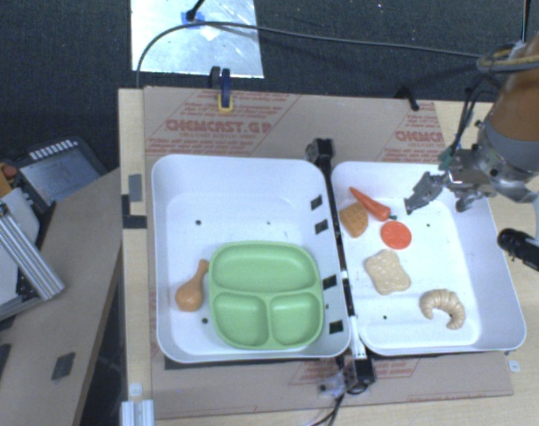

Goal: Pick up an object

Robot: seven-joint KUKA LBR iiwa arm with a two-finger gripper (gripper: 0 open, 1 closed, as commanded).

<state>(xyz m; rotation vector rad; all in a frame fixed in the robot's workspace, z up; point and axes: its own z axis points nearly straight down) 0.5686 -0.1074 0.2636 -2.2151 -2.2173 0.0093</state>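
Note:
The right bin (495, 313) holds an orange carrot (369, 203), a tan nugget-like piece (353, 220), a red-orange disc (395, 234), a slice of toast (387, 272) and a croissant (443, 307). My gripper (445, 197) hovers above the far part of that bin, to the right of the carrot and up-right of the disc. Its two dark fingers (420, 194) stand apart with nothing between them, so it is open. The grey arm with its orange band (522, 105) reaches in from the right.
The left bin (176, 193) holds a green divided plate (265, 294) and a chicken drumstick (192, 288) beside it on the left. A black clip (321, 151) sits where the bins meet at the far side. A black part (525, 247) overhangs the right bin's right rim.

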